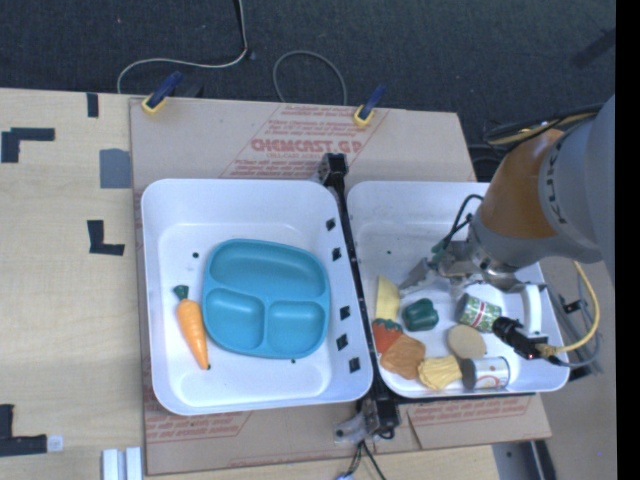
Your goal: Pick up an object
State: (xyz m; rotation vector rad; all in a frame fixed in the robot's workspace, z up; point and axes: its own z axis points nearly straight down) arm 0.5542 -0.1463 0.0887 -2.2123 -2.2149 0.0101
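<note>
Robot tool (pixel 425 273) low in the right bin (pixel 400 203), above a cluster of toy food.
The green pepper (pixel 419 314) lies just below and near the tool tip; whether the tool is open or holding anything cannot be told.

A robotics lab is indicated: two white bins (pixel 160 268) are set on a cardboard sheet (pixel 290 143) held to the bench by clamps (pixel 160 96), cables (pixel 235 28) are trailed over dark carpet, and toy food (pixel 192 330) is laid out.
</note>
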